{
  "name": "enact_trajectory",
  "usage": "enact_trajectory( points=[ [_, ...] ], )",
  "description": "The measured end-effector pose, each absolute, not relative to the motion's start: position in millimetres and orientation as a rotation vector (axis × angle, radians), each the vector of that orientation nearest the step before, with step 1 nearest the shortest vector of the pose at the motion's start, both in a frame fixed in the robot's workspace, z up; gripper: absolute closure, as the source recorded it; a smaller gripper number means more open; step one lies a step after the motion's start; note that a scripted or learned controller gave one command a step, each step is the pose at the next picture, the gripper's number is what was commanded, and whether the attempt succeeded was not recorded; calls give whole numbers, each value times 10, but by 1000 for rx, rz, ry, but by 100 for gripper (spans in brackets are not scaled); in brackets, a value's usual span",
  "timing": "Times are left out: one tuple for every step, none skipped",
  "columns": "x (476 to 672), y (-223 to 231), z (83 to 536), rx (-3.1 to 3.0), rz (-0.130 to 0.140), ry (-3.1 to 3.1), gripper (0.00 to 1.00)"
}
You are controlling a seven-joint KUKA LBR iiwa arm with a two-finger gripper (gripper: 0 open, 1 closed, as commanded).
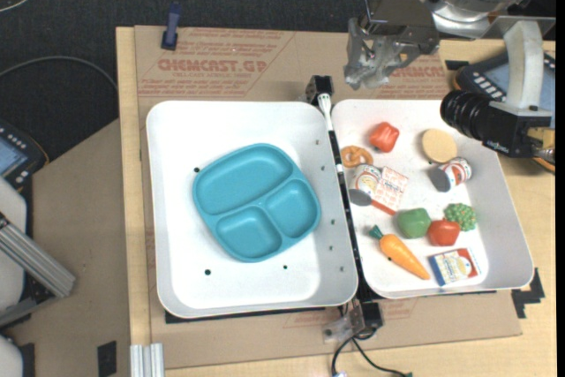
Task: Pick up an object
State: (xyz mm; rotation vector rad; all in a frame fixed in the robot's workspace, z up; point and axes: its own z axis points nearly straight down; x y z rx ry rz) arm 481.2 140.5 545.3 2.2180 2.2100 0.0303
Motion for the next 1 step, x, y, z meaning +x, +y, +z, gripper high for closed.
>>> enact_trajectory(
  points=[
    [4779,2082,4522,2217,-14,2233,100]
  ],
)
